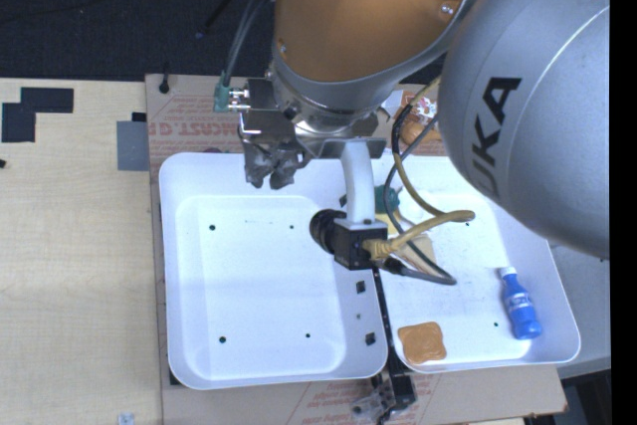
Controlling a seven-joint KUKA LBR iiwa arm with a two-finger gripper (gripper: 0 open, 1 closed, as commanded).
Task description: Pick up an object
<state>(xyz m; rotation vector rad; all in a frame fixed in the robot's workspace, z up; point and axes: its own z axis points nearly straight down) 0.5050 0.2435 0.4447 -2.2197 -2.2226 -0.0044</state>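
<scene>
My gripper [271, 172] hangs under the big orange and grey wrist, above the far edge of the left bin [184, 244]. I see nothing in it. A small blue bottle with a white cap [520, 305] lies near the right wall of the right bin [557, 345]. A flat brown-orange pad [422, 341] rests in that bin's near left corner. A pale tan object [426, 236] lies partly hidden beside the wrist fittings, near the divider between the bins.
The arm's grey body covers the far and right part of the right bin. Both bins stand on a cardboard sheet [189, 114] on the pale wooden bench [70, 244]. The left bin's floor shows only small dark dots.
</scene>
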